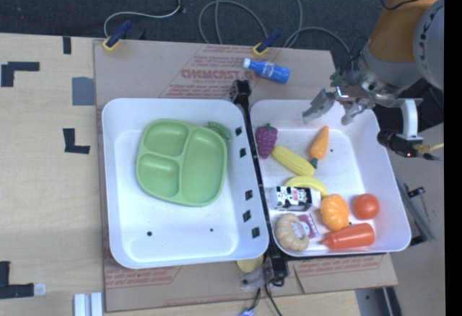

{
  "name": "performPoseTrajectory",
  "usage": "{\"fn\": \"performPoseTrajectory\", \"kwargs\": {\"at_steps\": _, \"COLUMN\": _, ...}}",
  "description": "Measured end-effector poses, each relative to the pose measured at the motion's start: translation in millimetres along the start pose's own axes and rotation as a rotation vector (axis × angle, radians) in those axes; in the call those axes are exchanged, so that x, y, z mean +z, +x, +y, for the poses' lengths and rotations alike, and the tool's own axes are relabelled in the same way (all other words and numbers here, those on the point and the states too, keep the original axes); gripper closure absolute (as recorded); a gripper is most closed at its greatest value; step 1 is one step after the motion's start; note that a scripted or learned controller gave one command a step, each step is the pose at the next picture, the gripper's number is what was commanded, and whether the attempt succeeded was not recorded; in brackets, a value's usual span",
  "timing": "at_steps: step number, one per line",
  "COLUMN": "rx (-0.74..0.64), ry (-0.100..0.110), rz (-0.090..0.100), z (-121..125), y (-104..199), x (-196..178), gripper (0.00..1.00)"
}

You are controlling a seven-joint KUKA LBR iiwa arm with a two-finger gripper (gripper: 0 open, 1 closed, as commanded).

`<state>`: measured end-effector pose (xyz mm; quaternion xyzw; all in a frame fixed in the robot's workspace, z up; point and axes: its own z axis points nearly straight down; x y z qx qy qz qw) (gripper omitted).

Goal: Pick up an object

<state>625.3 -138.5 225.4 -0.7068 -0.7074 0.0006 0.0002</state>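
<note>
Gripper [333, 107] spread open, holding nothing, over right bin's [390, 185] far edge. Carrot [320, 142] just below: light, rigid, slick; grip mid-body.

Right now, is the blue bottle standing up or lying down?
Lying down: the blue bottle rests on its side on the cardboard behind the bins, white cap pointing left.

Blue bottle [267, 70] on cardboard [180, 66] behind the bins, beside two clamps [115, 36], perhaps plastic.
</note>
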Motion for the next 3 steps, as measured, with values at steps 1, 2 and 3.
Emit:
{"fn": "performPoseTrajectory", "kwargs": {"at_steps": 1, "rx": 0.002, "ry": -0.003, "rz": -0.004, "z": 8, "y": -38, "x": 147, "gripper": 0.0}}
{"fn": "performPoseTrajectory", "kwargs": {"at_steps": 2, "rx": -0.001, "ry": -0.008, "rz": -0.005, "z": 11, "y": -37, "x": 128, "gripper": 1.0}}
{"fn": "performPoseTrajectory", "kwargs": {"at_steps": 3, "rx": -0.007, "ry": -0.009, "rz": 0.001, "z": 46, "y": 20, "x": 51, "gripper": 1.0}}
